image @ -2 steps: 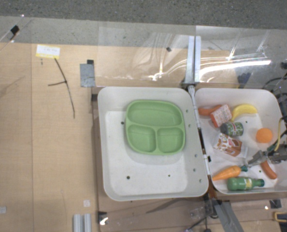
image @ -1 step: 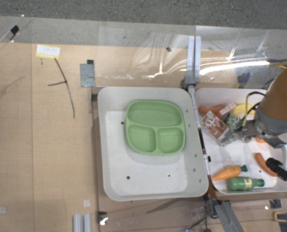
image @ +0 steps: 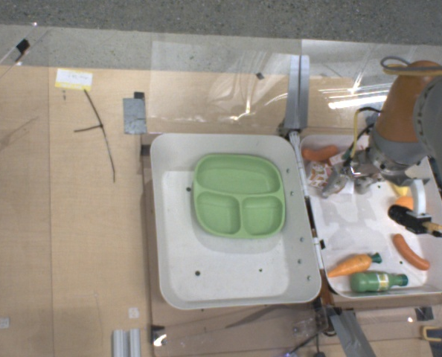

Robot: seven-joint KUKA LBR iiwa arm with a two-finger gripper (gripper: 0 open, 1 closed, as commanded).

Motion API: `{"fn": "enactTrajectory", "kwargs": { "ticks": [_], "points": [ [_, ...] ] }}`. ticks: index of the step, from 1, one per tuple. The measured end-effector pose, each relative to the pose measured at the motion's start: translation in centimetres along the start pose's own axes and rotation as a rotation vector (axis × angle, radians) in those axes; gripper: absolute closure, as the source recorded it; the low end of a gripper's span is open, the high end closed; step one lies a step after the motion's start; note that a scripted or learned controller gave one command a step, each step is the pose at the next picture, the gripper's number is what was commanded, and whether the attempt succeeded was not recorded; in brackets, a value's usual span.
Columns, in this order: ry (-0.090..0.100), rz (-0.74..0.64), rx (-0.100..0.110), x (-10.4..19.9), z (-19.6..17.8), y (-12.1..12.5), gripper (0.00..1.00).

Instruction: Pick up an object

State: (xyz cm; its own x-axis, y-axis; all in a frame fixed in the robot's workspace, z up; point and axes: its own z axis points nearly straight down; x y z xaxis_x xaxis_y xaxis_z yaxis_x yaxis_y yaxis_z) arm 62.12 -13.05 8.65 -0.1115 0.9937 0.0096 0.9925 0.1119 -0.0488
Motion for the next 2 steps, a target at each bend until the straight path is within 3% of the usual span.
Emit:
{"fn": "enactTrajectory", "kwargs": {
  "ticks": [1, 2],
  "points": [
    [0.042, -0.276, 0.068, -3.5, -0.1, 1.1, 0.00],
    [0.052, -0.027, 0.056, -8.2, 0.0, 1.3, 0.00]
  ]
}}
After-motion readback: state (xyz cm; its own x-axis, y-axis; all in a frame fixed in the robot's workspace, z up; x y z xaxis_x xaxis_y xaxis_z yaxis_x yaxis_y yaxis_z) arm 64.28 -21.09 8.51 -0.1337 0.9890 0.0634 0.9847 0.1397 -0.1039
